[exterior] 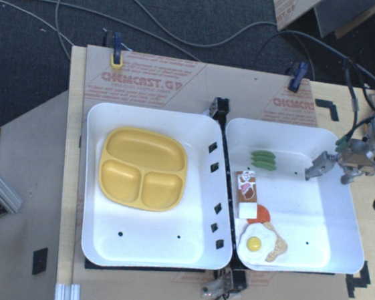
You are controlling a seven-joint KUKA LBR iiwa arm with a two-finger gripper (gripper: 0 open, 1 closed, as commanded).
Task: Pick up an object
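From the camera view above the table [44, 163], I see my gripper [321, 166] reaching in over the upper right part of the right bin [340, 224], hanging above its white floor with nothing between my fingers; how far apart they stand I cannot tell from this slant. The things I might pick lie along that bin's left side, well apart from me: a green bean pod toy [264, 159] nearest, toward the top, then a small brown-and-white snack packet [246, 185] just beside the divider, a red-and-white piece [255, 213] below it, and a fried egg toy [261, 244] in the lower left corner. I judge the green pod the likeliest target, since it sits closest to my line of reach. The left bin [95, 189] holds a yellow divided plate [143, 168], lying flat.
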